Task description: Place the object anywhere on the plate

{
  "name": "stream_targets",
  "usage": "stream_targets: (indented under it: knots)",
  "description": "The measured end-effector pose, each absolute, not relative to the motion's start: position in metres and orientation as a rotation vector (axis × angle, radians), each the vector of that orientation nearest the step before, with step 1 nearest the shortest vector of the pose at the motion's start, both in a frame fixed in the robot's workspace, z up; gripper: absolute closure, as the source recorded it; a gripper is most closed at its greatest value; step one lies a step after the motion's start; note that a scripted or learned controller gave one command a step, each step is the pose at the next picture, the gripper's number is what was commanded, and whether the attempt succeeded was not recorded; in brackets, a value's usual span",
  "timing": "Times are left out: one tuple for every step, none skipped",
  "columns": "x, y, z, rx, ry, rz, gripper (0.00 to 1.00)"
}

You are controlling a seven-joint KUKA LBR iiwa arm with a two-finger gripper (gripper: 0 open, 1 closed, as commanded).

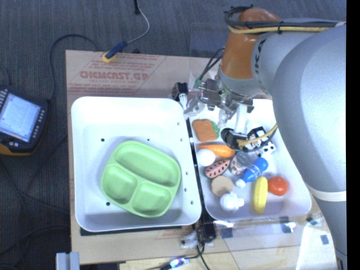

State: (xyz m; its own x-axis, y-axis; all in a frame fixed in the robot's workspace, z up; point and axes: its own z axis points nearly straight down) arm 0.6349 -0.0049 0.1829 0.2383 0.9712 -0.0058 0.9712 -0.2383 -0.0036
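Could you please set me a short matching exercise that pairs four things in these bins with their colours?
Things:
1. plate
2. corn cob
3. tomato
4. bottle

Colours:
A. blue
B. green
C. red
D. yellow

Pairs: 1-B, 2-D, 3-C, 4-A

Green plate — smooth, glossy plastic, as is the white bin around it. Beyond that bin, the counter — matt brown cardboard. Floor beyond the counter: rough grey carpet.
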Motion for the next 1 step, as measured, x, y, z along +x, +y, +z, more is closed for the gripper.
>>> stream_targets:
  knots:
    - [0.6349, -0.0049, 0.1829, 2.471, 1.938, -0.011, 0.0]
